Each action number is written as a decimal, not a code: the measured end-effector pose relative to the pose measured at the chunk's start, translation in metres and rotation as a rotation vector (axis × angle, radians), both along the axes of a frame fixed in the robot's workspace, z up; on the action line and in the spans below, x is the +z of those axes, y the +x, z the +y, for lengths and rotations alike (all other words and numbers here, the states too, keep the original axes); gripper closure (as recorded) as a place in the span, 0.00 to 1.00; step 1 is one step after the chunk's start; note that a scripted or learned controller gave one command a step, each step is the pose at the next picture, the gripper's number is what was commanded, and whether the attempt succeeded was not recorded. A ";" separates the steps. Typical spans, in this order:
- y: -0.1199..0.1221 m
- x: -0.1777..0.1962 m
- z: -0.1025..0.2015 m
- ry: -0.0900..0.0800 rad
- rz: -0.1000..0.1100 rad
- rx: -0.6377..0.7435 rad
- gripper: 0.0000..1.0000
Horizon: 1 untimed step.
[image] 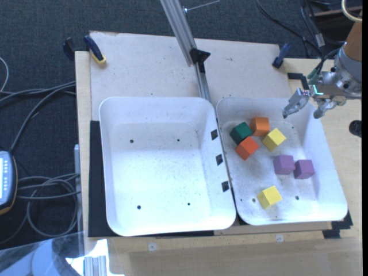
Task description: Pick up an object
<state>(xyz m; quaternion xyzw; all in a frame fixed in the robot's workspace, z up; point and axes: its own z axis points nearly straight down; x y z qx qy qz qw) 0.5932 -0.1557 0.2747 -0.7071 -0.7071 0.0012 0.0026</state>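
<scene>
Far left, on the dark floor: loose black cables (34, 102) and, at the very edge, part of a grey device (4, 180). Next, the pale bench board (144, 68), with a blue and yellow clamp (95, 50) at its far left corner.

On the board, the left white bin (155, 171), specked with dark dots. Above the seam between the bins, a slanted metal rail (175, 16) running from the far edge down to a black bracket (199, 56).

Right of the seam, the right white bin (325, 171), holding seven blocks, all lying on its floor. In its far left part, a close cluster: green block (241, 132), just right of it and slightly farther the orange block (261, 125), just nearer the red-orange block (247, 148), touching or nearly touching the green one. Right of these, the upper yellow block (274, 138), tilted like a diamond. Nearer, side by side and almost touching, the left purple block (283, 164) and the right purple block (303, 168). Nearest of all and apart from the rest, the lower yellow block (268, 196).

Beyond the bin's far rim, a blue clamp (280, 55). At the far right, the gripper (303, 109), hanging over the bin's far right corner, fingers spread apart, pinching nothing, well clear of every block. Behind it, the grey arm (351, 68).
</scene>
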 end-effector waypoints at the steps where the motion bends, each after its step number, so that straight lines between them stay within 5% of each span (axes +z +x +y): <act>1: 0.001 0.003 0.000 -0.001 -0.005 0.001 0.00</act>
